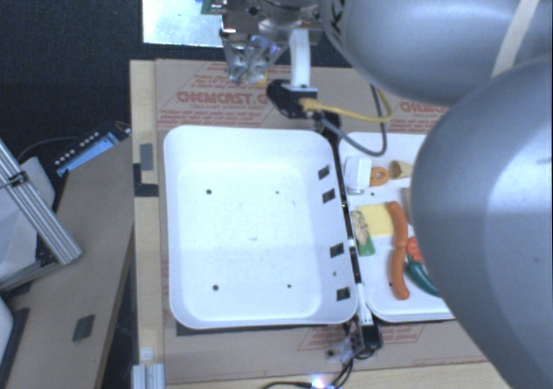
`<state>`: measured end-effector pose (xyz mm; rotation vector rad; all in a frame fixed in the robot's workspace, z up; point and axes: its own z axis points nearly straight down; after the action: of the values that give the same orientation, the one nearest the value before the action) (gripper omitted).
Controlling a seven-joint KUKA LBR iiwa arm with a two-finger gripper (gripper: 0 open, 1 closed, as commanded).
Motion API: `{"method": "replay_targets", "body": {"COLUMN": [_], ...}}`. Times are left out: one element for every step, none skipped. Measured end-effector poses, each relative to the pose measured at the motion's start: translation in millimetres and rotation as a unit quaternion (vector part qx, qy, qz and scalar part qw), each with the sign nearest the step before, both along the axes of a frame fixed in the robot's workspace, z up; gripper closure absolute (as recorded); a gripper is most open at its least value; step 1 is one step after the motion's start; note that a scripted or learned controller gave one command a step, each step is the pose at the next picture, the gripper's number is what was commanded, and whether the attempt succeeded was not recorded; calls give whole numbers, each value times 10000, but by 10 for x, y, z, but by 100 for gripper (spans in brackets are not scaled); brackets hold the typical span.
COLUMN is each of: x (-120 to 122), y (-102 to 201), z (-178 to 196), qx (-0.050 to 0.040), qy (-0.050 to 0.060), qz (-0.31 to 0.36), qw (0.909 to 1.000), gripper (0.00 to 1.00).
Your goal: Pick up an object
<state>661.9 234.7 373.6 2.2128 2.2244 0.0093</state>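
Gripper (248, 63) sits at upper centre of frame, above the left bin's (186, 206) far rim; grip state cannot be told. Candidate objects, orange sausage (398, 249) among them, lie in right bin (380, 305), centre right. Step judged: approach. Next: traverse right, descend.

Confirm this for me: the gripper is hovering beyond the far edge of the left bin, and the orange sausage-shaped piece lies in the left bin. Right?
Not quite. The camera view shows the orange sausage-shaped piece in the right bin, beside a yellow block. The gripper does sit beyond the far edge of the left bin, over the cardboard.
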Motion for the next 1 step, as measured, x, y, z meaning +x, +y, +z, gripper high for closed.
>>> {"method": "replay_targets", "body": {"x": [62], "y": [-6], "z": [1549], "qx": [24], "qy": [-63], "qz": [7], "qw": [10000], "gripper": [100]}}
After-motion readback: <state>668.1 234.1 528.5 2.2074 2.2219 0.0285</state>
